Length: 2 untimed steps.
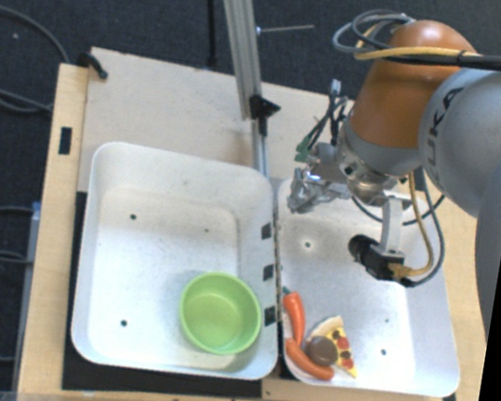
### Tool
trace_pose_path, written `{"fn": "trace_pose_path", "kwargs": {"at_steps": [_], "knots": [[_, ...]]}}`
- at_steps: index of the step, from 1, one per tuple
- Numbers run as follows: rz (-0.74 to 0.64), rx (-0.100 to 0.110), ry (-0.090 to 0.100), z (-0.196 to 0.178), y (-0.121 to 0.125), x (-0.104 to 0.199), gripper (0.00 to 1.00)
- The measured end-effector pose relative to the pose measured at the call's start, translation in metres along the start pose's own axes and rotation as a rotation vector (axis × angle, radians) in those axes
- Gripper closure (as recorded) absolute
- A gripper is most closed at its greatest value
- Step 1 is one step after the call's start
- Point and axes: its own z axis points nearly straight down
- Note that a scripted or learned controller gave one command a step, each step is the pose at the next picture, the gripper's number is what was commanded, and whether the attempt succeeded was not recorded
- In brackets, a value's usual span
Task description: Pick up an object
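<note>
A: Task things first. Where?
B: Right bin [399, 334], near-left corner — a small pile. Carrot [295, 314] upright along the left wall, hot dog [308, 360] lying below it at the front rim, pizza slice [334, 336] just right of both, a dark round lump [321, 350] resting on the slice and touching the hot dog.
A: Left bin?
B: Left bin [146, 225] holds one green bowl [220, 313], upright, near its front-right corner, close to the divider between bins.
A: Gripper?
B: Gripper [304, 194] sits at the back-left of the right bin, by the divider, well apart from the pile. Nothing seen between the fingers; open or clenched — cannot tell, too cluttered and blurred.
A: Arm?
B: Arm [472, 127] comes in from the right, orange band [409, 79] above the wrist, cables looped around it.
A: Else?
B: Metal pole [244, 41] slants from the top down to the bins' back edge.
</note>
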Motion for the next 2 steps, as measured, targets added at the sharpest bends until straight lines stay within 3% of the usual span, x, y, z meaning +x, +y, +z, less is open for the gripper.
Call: {"fn": "trace_pose_path", "kwargs": {"at_steps": [2], "knots": [[0.002,0.002,-0.003,0.013,-0.047,0.083,1.0]]}}
